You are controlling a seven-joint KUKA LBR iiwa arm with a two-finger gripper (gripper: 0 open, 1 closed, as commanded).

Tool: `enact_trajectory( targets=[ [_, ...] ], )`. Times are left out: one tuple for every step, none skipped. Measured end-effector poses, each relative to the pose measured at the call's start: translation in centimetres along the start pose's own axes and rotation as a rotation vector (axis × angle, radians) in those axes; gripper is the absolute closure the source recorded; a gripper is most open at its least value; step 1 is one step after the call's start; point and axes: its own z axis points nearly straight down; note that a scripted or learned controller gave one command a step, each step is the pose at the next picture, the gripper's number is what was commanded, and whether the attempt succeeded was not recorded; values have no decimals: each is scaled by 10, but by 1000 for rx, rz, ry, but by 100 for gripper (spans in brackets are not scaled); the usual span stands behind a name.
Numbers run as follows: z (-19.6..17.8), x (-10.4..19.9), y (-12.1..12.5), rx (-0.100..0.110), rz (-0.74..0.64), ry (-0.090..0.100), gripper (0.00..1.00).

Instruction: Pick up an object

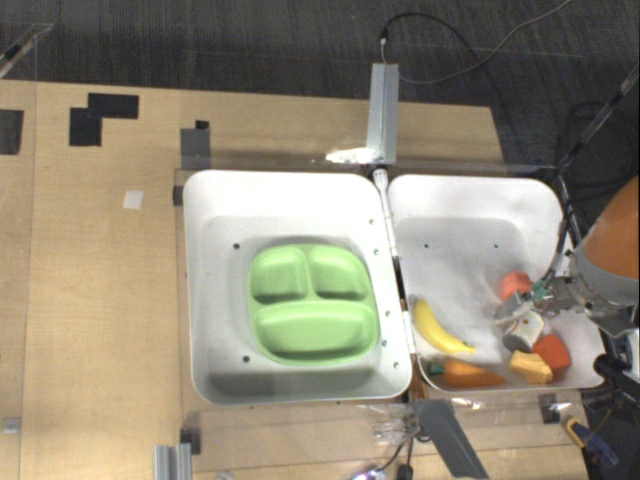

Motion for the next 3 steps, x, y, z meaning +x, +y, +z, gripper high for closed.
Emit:
enact_trajectory(
  targets=[
    [-33, -1, 19, 5, 127, 1, 0],
    [-87, 17, -9, 4, -53, 1, 0],
    [0, 11, -8, -3, -223, -2, 0]
  ],
)
